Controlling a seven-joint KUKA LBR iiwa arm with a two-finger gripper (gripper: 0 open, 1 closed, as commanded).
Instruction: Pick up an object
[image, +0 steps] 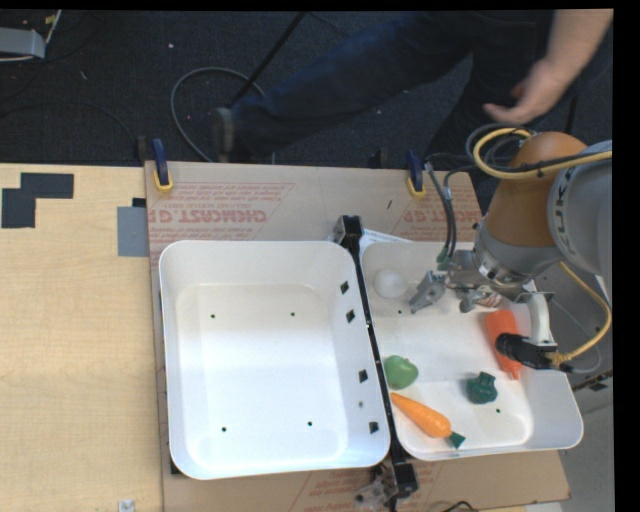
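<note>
Carrot (424, 415) well below gripper (428, 293)

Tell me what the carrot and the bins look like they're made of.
Carrot: likely molded plastic, a toy; uniform orange with a slight sheen and a teal stub end. Bins: probably thin glossy white plastic, with smooth rounded rims and soft reflections.
</note>
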